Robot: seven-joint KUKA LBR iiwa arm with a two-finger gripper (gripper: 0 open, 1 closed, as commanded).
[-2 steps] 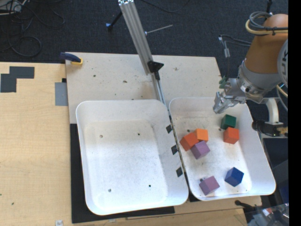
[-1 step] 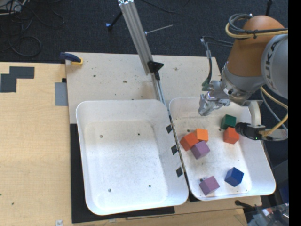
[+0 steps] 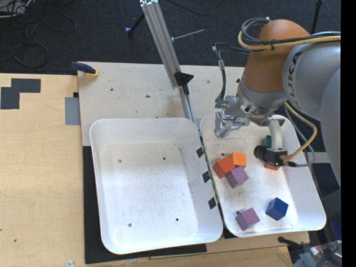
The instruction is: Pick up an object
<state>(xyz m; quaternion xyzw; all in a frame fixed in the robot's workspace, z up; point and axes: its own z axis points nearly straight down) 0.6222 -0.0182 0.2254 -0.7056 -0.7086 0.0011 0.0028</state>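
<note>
A robotics lab: an industrial arm (image 3: 289, 65) reaches over a plywood bench (image 3: 133, 90) bearing two white bins (image 3: 111, 132), an aluminium camera mast (image 3: 164, 40) rises at the bench's far edge, and loose cables (image 3: 22, 4) trail across dark carpet

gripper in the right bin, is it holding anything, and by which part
Nothing is held. The gripper hangs over the far end of the right bin with no object between its fingers; the orange blocks lie apart from it, nearer the camera.
</note>
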